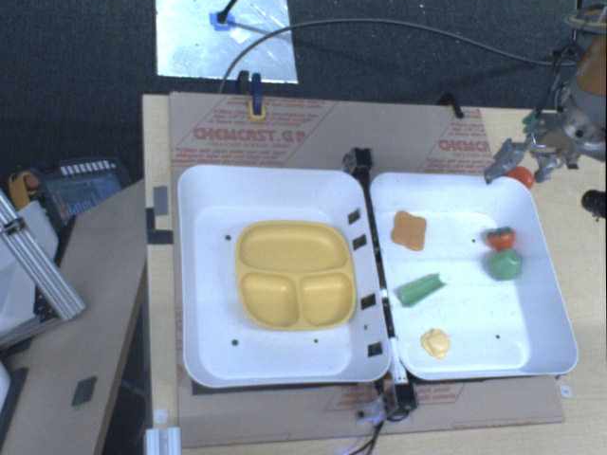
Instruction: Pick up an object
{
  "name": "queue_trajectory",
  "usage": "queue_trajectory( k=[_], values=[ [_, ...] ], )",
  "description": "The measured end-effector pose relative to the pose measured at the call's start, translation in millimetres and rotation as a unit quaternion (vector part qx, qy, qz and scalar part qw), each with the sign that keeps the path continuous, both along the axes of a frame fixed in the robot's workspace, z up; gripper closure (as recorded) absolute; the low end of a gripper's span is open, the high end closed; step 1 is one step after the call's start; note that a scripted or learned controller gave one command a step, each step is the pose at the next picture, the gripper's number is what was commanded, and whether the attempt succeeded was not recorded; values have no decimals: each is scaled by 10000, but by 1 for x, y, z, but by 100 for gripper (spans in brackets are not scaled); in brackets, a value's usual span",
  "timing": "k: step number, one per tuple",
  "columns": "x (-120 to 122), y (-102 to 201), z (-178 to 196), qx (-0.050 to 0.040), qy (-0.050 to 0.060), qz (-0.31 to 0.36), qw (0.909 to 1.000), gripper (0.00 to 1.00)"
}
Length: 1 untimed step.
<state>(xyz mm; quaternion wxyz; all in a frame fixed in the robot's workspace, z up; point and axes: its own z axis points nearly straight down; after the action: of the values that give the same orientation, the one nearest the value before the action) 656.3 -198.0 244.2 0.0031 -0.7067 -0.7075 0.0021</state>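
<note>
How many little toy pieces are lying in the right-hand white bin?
4: an orange piece at upper left, a red-and-green piece at right, a green stick mid-bin, a yellow piece near the front.

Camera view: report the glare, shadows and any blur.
Camera view: strong glare washes out the shiny sheet at the top; light is soft and even, with faint shadows inside the left bin and right bin; the gripper at the upper right looks slightly blurred; the yellow tray is sharp.

Bright even overhead light, glare on foil sheet (228, 27), soft shadows, slight blur
</note>
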Motion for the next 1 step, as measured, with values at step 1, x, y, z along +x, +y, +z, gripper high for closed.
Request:
queue_trajectory(
  k=[1],
  values=[
    [2, 0, 6, -12, -50, 10, 10000, 0]
  ],
)
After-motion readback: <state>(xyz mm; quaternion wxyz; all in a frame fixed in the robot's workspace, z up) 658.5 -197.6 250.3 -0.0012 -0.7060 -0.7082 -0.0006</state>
